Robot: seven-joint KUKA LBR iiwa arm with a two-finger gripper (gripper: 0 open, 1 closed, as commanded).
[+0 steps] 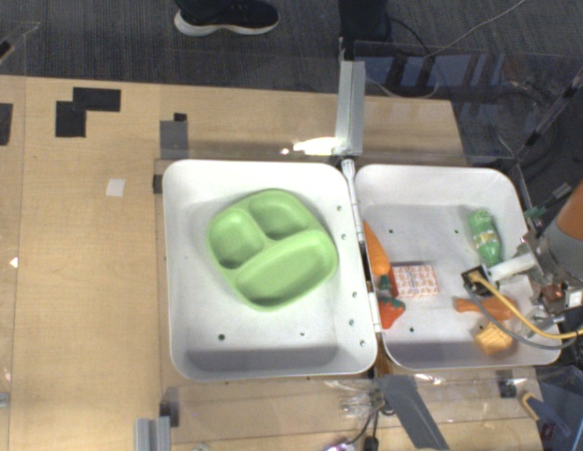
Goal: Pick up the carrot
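One carrot (375, 254) against the right bin's (422, 200) left wall; end effector (552, 294) far right, state unclear.

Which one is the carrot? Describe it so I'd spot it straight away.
Look in the right-hand white bin, along its left wall. The carrot lies there lengthwise, beside a pink patterned box. It is the one long, tapering orange thing; the box is squarish and the bottle green.

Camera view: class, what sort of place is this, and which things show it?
Probably a robotics lab: a robot arm beside a bench, with a white bin holding a carrot.
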